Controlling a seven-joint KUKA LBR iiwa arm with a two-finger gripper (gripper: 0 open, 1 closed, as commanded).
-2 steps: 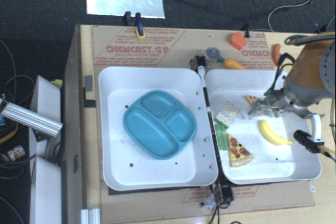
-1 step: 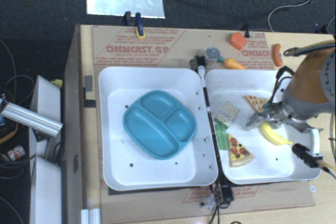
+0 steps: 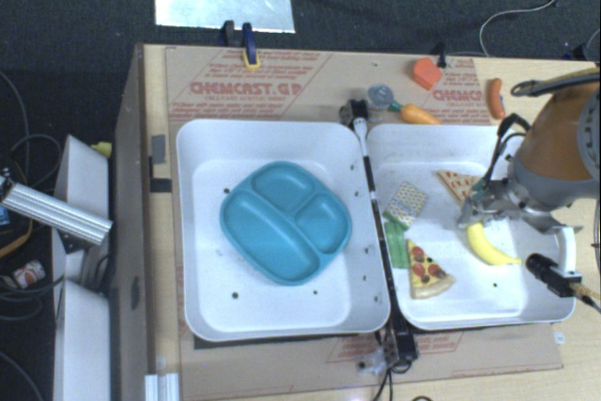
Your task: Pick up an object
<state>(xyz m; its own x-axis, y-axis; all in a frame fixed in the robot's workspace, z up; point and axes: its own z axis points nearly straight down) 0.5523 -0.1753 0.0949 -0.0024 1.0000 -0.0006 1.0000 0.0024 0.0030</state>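
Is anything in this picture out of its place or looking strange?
Yes. Three toy foods lie on the bench behind the right bin, outside it: an orange block, a carrot and a sausage. Nothing looks spilled or damaged.

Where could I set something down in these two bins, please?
Left bin: bare corners around the blue tray. Right bin: bare strip between pizza slice and banana. Crowded where the gripper sits by the banana.
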